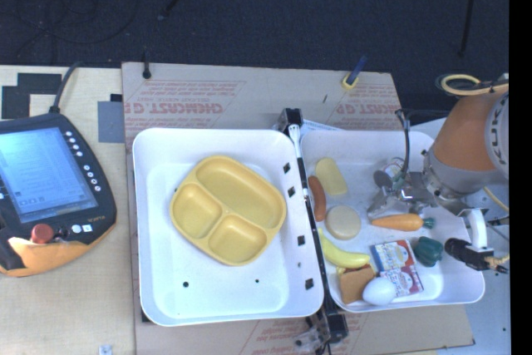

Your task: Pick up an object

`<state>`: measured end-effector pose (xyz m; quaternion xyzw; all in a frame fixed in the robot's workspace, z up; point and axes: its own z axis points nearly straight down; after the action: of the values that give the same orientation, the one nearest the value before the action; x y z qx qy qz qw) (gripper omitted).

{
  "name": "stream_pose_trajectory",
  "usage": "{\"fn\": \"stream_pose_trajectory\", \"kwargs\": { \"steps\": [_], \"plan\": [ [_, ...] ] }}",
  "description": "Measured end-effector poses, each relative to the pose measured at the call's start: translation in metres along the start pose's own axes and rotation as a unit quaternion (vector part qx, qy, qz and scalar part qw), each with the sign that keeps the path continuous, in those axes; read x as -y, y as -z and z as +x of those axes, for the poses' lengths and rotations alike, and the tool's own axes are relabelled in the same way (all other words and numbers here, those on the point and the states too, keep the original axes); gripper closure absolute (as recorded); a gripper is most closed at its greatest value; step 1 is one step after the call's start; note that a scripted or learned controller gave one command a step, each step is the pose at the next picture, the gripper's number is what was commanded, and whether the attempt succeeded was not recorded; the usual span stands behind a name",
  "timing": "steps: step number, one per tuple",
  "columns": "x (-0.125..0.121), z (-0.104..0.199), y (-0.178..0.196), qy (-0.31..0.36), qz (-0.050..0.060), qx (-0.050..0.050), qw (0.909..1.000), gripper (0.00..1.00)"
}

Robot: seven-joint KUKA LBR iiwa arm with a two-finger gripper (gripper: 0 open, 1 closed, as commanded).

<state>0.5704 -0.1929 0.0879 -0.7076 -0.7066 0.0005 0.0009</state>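
Carrot [399, 222]: right bin [453, 295], just below gripper [389, 194] (finger state: cannot tell). Judged light, stiff, smooth plastic (may roll); grasp across the thick orange middle.

Arm in from right, orange band up, hand [389, 194] low, pointing left.

A robotics lab: 1 grey arm [470, 145] with an orange band at 3 o'clock, a teach pendant [50, 191] at 9 o'clock, 2 white bins [154, 220] on taped cardboard sheeting [249, 96], loose cables at 12 o'clock over dark flooring.
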Motion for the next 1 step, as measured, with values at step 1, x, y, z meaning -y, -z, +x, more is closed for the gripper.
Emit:
{"fn": "stream_pose_trajectory", "kwargs": {
  "steps": [1],
  "plan": [
    [-0.0622, 0.0207, -0.0004, 0.001, 0.0, 0.0, 1.0, 0.0]
  ]
}}
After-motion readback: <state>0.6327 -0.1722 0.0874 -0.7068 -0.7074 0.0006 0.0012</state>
